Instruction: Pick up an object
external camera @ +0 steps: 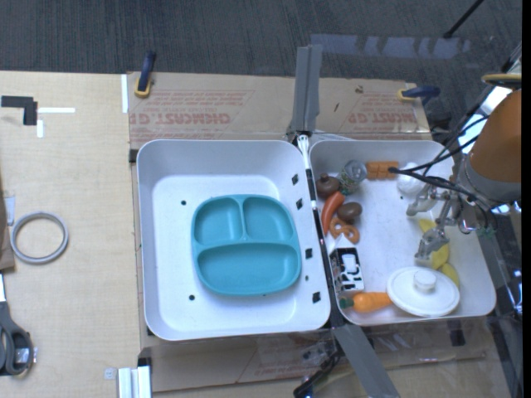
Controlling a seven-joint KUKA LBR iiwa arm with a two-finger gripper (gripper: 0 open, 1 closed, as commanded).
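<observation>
Camera view showed the tool low over a yellow object in the right bin; its grip unreadable, nothing lifted yet.

Bright, even overhead light, soft shadows, slight glare on white bins.

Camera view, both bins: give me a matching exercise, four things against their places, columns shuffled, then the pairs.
Things:
1. blue divided plate
2. white round lid
3. tape roll
4. gripper

Places:
A. on the bench, left of both bins
B. near right corner of the right bin
C. middle of the left bin
D. over the right side of the right bin, above a yellow object

Pairs: 1-C, 2-B, 3-A, 4-D
</observation>
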